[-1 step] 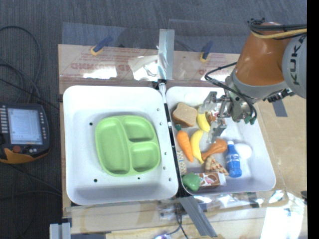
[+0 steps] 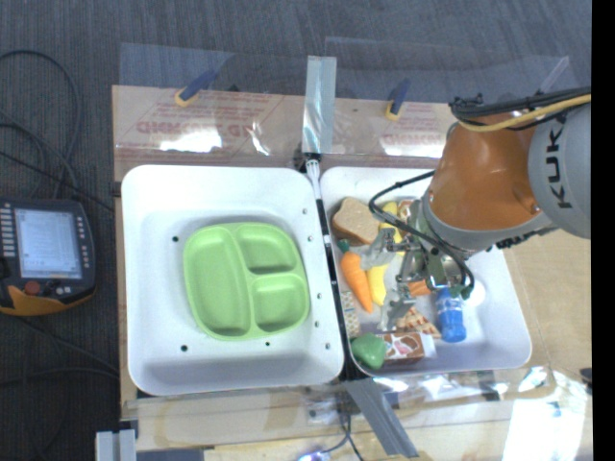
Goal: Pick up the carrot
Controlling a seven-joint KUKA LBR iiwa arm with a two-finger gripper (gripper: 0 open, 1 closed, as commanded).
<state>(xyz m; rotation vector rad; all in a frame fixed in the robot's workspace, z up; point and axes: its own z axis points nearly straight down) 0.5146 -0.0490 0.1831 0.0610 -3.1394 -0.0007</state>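
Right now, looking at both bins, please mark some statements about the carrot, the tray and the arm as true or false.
1. The carrot lies in the right bin. True.
2. The green tray has one compartment. False: it has three.
3. The bread slice sits on the green tray. False: it lies in the right bin, above the carrot.
4. The gripper hangs over the right bin. True.
5. The carrot is purple. False: orange.
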